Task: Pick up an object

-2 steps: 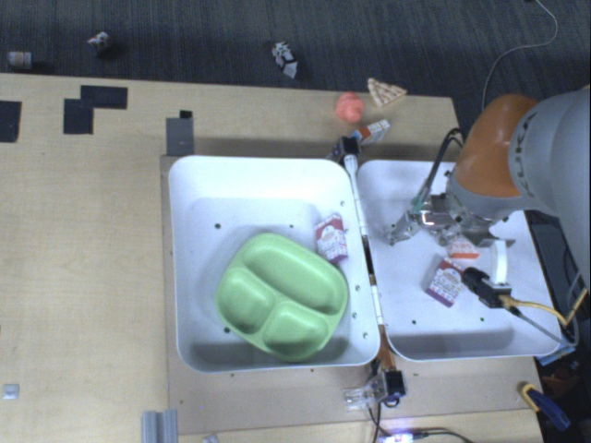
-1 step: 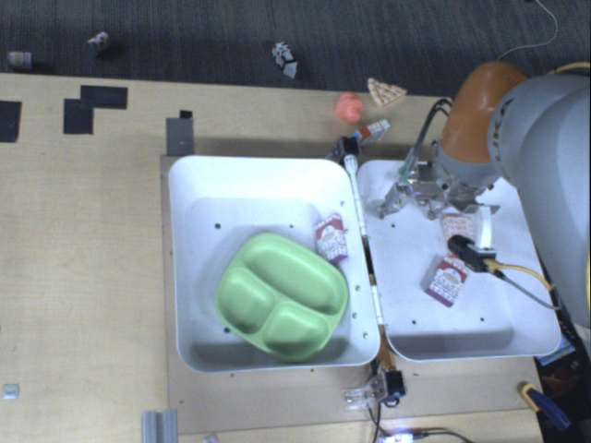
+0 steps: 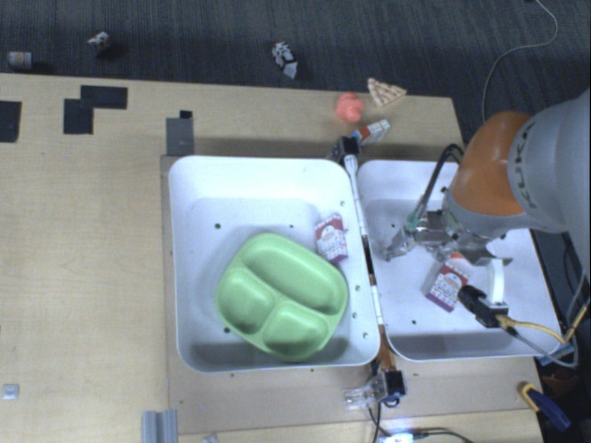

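Observation:
In the right bin [image 3: 406, 330], a small red-and-white packet [image 3: 445, 287] lies on the floor near the middle. My gripper [image 3: 440, 245] hangs low over this bin, just above and behind the packet, and the grey arm with its orange band [image 3: 489, 178] comes in from the right. The view does not show anything held in it. The left bin [image 3: 199, 247] contains a green divided plate [image 3: 282, 293], tilted toward the front. A second red-and-white packet [image 3: 331, 238] rests by the plate's far right corner, close to the wall between the bins.
Behind the bins on the bench lie a pink ball [image 3: 349, 107], a wedge-shaped toy [image 3: 386, 91] and a small red-and-white tube [image 3: 372, 132]. A grey block [image 3: 179, 135] stands at the left bin's far corner. The wooden bench stretches out to the left.

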{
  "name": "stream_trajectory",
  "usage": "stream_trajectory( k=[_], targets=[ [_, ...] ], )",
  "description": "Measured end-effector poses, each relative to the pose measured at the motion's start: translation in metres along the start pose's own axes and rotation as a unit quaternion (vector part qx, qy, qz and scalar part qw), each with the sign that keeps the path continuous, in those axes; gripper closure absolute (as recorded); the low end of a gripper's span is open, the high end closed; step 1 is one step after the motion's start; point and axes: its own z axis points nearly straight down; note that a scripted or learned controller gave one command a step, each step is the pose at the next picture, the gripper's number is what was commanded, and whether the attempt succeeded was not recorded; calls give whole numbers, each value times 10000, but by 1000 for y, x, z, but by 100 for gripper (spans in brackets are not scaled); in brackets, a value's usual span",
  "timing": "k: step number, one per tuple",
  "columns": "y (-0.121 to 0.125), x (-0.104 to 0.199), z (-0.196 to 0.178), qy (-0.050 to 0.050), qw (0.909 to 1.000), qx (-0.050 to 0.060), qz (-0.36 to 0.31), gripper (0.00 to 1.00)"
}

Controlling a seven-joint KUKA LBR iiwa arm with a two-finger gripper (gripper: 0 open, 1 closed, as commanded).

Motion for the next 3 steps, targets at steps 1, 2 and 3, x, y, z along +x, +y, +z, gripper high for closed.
stream_trajectory(
  k=[1,2,3],
  targets=[
    [97,3,2,5,10000,11,-13,0],
    [99,3,-10,1,10000,-15,-33,100],
    [102,-58,-79,-5,10000,4,-2,100]
  ],
)
